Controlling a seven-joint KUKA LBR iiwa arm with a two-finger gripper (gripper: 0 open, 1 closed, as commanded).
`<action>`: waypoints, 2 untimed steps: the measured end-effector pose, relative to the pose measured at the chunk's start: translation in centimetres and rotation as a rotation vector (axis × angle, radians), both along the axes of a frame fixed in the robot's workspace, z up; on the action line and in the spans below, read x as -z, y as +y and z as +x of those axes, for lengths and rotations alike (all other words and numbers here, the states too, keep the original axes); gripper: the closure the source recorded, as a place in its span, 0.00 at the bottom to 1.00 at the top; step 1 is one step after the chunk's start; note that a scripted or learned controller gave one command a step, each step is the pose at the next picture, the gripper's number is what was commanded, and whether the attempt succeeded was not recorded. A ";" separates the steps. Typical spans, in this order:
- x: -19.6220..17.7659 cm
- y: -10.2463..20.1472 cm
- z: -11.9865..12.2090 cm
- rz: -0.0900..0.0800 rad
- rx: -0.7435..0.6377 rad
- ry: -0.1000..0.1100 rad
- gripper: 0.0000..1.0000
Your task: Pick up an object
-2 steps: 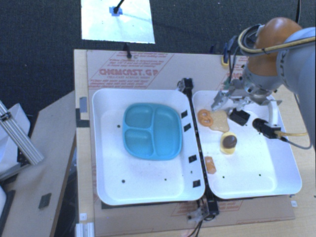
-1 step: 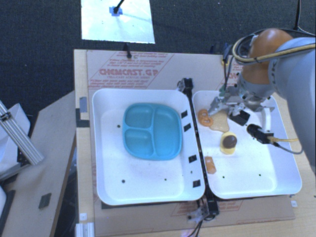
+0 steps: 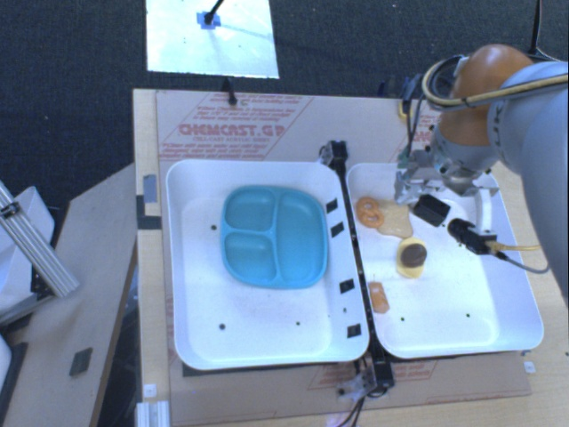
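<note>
The right bin (image 3: 498,327) holds several small food-like objects. An orange ring-shaped piece (image 3: 368,210) lies near the bin's left wall, touching a pale yellow flat piece (image 3: 397,222). A round yellow piece with a brown top (image 3: 412,256) sits nearer the middle, and a small orange piece (image 3: 379,297) lies toward the front left. My gripper (image 3: 412,189) hangs low over the back of this bin, just right of and behind the orange ring and the pale piece. I see nothing held in it.
The left bin (image 3: 204,327) carries a blue divided plate (image 3: 272,237). A black clipped divider (image 3: 348,238) runs between the bins. The arm's grey wrist and orange band (image 3: 484,78) overhang the right bin's back right corner, with a yellow cable (image 3: 520,249) trailing right.
</note>
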State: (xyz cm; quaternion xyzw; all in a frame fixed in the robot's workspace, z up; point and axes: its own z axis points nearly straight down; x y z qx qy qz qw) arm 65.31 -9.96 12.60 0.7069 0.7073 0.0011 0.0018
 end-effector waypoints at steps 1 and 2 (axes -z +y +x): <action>-4.4 -0.2 -0.1 0.000 0.001 -0.001 1.00; -10.7 -0.9 0.4 -0.001 -0.002 -0.004 1.00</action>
